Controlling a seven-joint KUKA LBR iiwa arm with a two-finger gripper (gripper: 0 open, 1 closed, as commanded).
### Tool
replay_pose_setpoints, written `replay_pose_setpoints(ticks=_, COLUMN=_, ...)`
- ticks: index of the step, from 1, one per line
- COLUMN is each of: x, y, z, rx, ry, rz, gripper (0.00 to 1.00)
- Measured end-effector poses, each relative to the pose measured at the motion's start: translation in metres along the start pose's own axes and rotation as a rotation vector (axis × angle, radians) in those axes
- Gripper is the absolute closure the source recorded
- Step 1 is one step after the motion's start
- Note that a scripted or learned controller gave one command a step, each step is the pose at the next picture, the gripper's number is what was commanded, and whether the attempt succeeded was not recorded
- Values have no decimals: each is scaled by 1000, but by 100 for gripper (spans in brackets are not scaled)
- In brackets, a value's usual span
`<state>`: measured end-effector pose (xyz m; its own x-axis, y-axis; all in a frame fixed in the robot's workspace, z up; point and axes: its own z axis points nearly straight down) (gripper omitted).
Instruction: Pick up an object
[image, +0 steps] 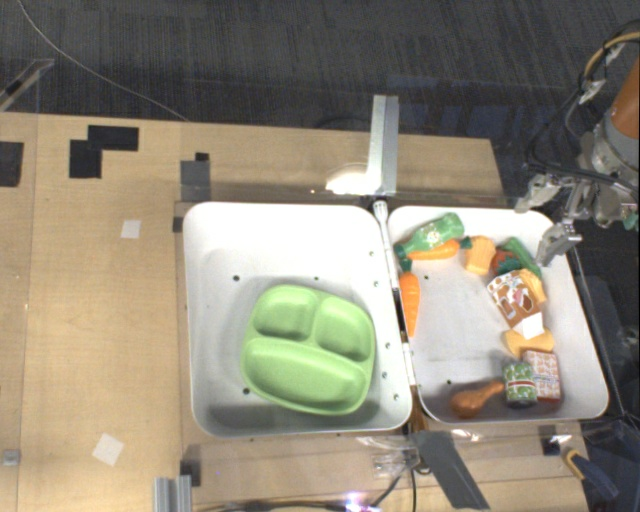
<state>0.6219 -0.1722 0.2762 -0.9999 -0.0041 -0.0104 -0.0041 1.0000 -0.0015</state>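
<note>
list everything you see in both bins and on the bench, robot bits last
shallow white plastic bins: 2, white, side by side on the bench
light green divided plastic tray: 1, green, left bin
orange toy carrots: 2, orange with green tops, right bin, one along its left wall, one at the far left
brown toy drumstick: 1, brown, right bin near edge
small printed toy boxes and cans: several, mixed colours, heaped along the right bin's right side
upright metal post: 1, grey, behind the bins
arm's tool: 1, grey, over the right bin's far right corner, fingers unclear
</note>
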Motion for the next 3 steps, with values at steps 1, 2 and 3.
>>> replay_pose_setpoints(ticks=1, x=68, y=-11, z=138, rx=-3, ry=12, rz=-54, gripper=0)
replay_pose_setpoints(ticks=2, x=94, y=-19, z=179, rx=2, ry=-4, rz=-12, gripper=0)
replay_pose_setpoints(ticks=3, x=66, y=-30, z=186, rx=2, ry=-4, rz=-3, gripper=0)
